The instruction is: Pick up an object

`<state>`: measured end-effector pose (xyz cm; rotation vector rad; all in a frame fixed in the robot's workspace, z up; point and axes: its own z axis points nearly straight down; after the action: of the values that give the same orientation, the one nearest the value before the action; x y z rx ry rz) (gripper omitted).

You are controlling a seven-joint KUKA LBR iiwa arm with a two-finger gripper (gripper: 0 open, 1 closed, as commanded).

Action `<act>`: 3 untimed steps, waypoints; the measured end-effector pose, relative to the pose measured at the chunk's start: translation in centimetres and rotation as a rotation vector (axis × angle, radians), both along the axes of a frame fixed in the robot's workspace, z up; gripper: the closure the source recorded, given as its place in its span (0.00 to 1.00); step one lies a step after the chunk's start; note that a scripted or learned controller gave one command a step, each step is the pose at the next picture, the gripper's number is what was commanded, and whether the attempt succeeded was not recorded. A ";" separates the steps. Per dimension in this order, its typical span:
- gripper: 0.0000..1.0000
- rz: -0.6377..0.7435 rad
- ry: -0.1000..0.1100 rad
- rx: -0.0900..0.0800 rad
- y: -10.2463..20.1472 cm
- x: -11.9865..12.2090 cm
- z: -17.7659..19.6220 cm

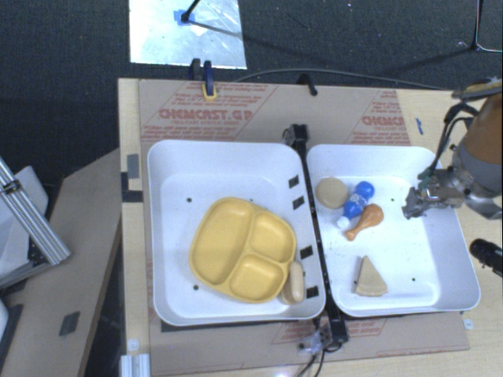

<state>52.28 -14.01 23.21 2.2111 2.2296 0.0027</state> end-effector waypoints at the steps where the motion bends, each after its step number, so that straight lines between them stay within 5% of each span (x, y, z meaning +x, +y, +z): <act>1: 1.00 0.002 0.000 0.002 5.8 1.0 -0.9; 3: 1.00 0.001 -0.001 0.001 16.8 4.5 -1.7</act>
<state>56.77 2.78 21.54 2.2101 2.2313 0.0048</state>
